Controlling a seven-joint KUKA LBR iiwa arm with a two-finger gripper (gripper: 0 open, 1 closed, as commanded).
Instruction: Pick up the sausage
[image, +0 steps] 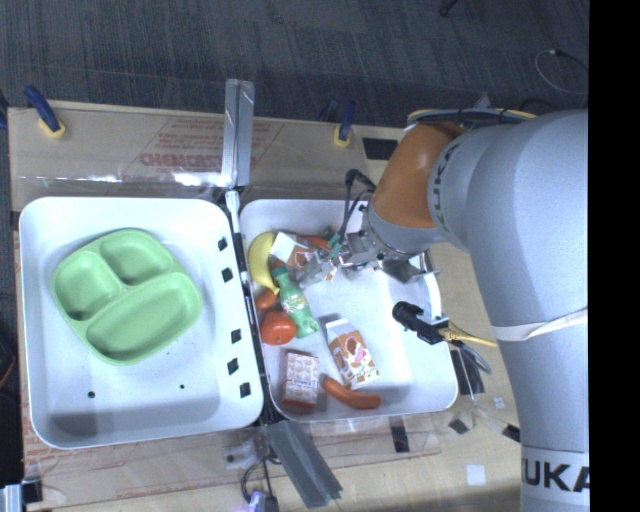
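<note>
The sausage (351, 396) is a short reddish-orange link lying flat near the front edge of the right bin (425, 390), just below a small printed carton (352, 358). My gripper (335, 257) hangs over the far part of that bin, low above a cluster of packets, well away from the sausage. The wrist hides part of what lies under it. Nothing can be seen held in it.
A banana (261, 262), a green bottle (293, 300), a red tomato (278, 327) and a snack packet (300, 378) crowd the right bin's left side. The left bin (60, 400) holds a green divided plate (128, 293). The arm covers the bin's right rim.
</note>
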